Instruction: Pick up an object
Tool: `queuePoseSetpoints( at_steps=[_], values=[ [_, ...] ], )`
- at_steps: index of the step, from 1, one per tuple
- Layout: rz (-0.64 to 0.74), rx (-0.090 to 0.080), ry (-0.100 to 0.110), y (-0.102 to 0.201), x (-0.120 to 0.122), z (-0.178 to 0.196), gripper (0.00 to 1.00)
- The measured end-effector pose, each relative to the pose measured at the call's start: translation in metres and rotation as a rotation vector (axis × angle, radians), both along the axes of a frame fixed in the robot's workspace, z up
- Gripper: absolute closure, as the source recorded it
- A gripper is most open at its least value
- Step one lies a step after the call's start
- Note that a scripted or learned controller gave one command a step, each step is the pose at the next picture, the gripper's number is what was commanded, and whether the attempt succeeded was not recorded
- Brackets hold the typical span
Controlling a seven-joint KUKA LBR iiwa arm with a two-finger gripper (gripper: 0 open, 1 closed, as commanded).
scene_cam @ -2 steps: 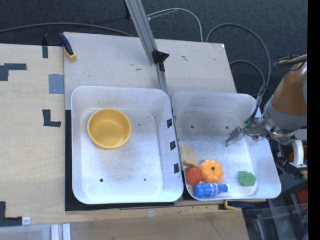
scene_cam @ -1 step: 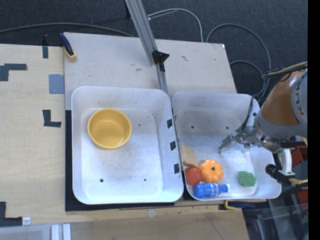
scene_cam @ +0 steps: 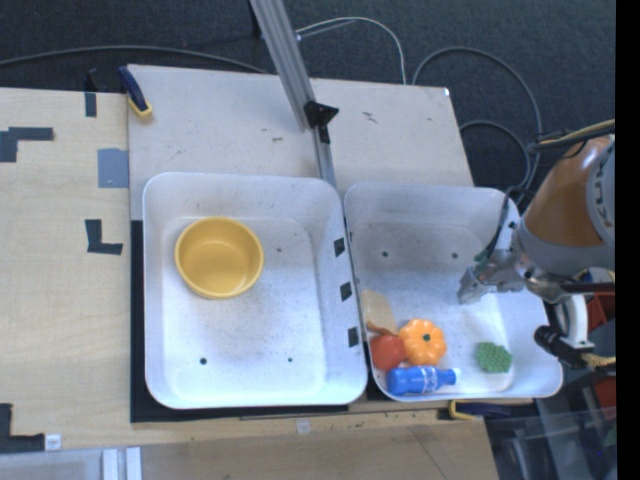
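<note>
Seen from above, the pincer hangs over the right bin; whether it is spread, I cannot tell. Near the bin's front wall lie an orange pumpkin, red tomato, blue bottle and green piece. A yellow bowl sits in the left bin.

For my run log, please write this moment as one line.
gripper: over right bin, holding nothing seen | right bin: pumpkin, tomato, bottle, green piece | left bin: bowl
</note>
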State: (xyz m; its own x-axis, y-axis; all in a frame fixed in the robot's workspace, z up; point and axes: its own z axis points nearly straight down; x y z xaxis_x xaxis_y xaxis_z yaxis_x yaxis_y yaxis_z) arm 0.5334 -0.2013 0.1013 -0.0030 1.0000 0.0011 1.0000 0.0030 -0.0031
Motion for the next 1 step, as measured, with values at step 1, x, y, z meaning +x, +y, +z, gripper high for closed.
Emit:
queuePoseSetpoints(
  at_steps=[1],
  values=[
    [-0.001,-0.002,-0.006,0.0026,0.0029,0.0423,1.00]
  ],
)
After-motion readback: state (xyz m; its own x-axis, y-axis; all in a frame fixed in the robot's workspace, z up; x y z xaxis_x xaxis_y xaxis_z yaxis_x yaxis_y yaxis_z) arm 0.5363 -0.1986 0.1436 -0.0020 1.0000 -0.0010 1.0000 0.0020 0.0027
